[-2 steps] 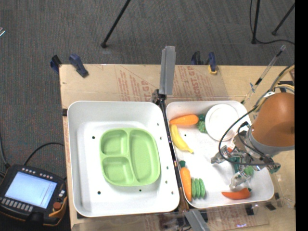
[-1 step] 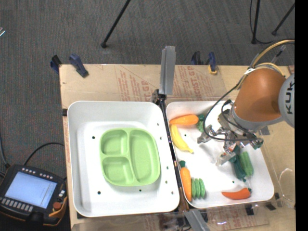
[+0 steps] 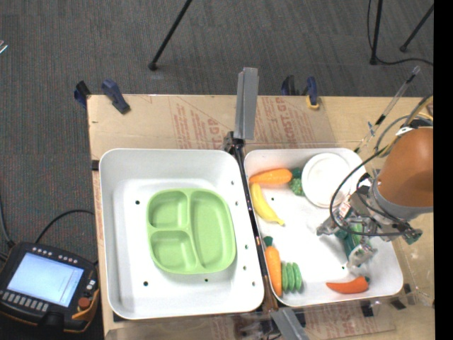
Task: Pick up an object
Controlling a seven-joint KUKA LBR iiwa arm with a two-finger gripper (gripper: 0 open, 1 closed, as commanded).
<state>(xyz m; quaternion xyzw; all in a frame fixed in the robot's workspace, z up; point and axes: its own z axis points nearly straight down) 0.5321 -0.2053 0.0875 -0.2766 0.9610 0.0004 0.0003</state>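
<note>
Pendant (image 3: 48, 283) w/ lit screen sits on the floor, nearest the camera, well left of the right bin (image 3: 386, 278) and beside the left bin's front-left corner. Left bin (image 3: 120, 183) is just beside the right bin, edges nearly touching, and carries a green divided tray (image 3: 191, 231) at its middle.

Inside the right bin, front to back: orange pepper (image 3: 348, 285) near the front-right corner; green pea pod (image 3: 291, 276) at the front-left w/ a carrot (image 3: 273, 261) just beside it against the left wall. End effector (image 3: 354, 241) is down in the bin's right half, above the pepper, w/ something dark green/teal at its fingers (image 3: 362, 252); can't tell if it's pinched, or if the fingers are spread or pressed together. Farther back, banana (image 3: 263, 205) lies along the left wall, 2nd carrot (image 3: 272, 177) at the back-left, a bit of green veg (image 3: 296, 186) touching its tip. White plate (image 3: 327, 177) sits at the back, right of that carrot.

Cardboard-covered tabletop (image 3: 177, 122) runs behind both bins, blue clamps (image 3: 113, 95) on its far edge.
</note>
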